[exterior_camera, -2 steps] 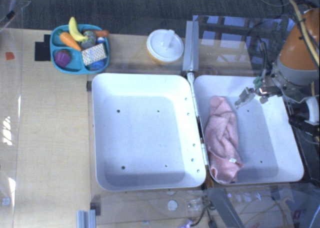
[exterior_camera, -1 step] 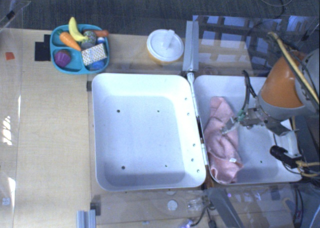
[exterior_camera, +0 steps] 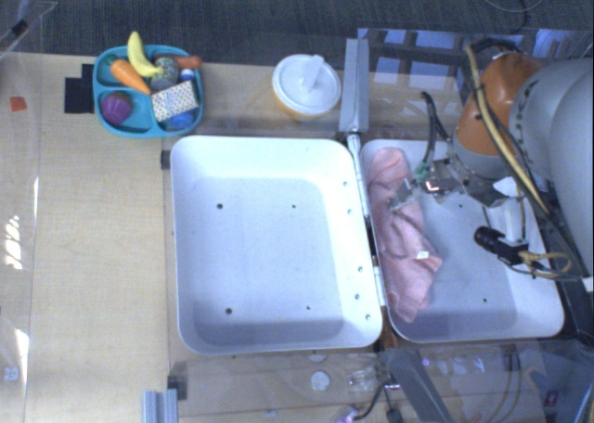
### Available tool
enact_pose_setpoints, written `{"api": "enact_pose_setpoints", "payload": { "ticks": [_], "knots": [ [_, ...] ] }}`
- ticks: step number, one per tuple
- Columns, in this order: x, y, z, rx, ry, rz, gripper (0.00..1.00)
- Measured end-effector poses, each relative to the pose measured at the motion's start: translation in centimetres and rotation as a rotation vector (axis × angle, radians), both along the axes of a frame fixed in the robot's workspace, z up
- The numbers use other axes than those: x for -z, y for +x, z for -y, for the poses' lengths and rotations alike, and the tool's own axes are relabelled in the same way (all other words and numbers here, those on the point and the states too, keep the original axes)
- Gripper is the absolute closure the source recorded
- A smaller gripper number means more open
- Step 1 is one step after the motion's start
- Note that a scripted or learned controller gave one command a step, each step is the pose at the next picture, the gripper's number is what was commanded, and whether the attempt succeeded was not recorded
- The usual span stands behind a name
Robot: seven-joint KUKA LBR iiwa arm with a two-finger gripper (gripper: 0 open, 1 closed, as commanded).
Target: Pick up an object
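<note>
A pink cloth point(exterior_camera: 401, 236) lies crumpled along the left side of the right bin point(exterior_camera: 492, 305), running from its far corner toward its near edge. My gripper point(exterior_camera: 414, 191) hangs low over the cloth's upper half, right at its surface. The grey arm with its orange band point(exterior_camera: 487, 106) reaches in from the right, above the bin's far right part. The spot where the gripper meets the cloth is too small and cluttered to read.
The left bin point(exterior_camera: 269, 245) stands beside the right one, with a metal divider between them. A blue tray point(exterior_camera: 148, 89) of toy food and a white lidded cup point(exterior_camera: 306, 85) sit on the bench behind. A black part with yellow cables point(exterior_camera: 506, 249) hangs over the right bin.
</note>
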State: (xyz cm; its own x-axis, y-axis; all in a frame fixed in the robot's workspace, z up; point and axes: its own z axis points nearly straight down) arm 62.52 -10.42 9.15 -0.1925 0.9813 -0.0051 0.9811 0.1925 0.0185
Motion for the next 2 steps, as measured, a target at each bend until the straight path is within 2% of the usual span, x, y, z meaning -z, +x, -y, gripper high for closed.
{"api": "enact_pose_setpoints", "payload": {
  "ticks": [1, 2],
  "knots": [
    [0.0, -6.5, -0.2, 0.036, 0.001, -0.002, 0.00],
    [0.1, 1.4, -1.8, 0.086, 0.001, -0.002, 0.00]
  ]
}}
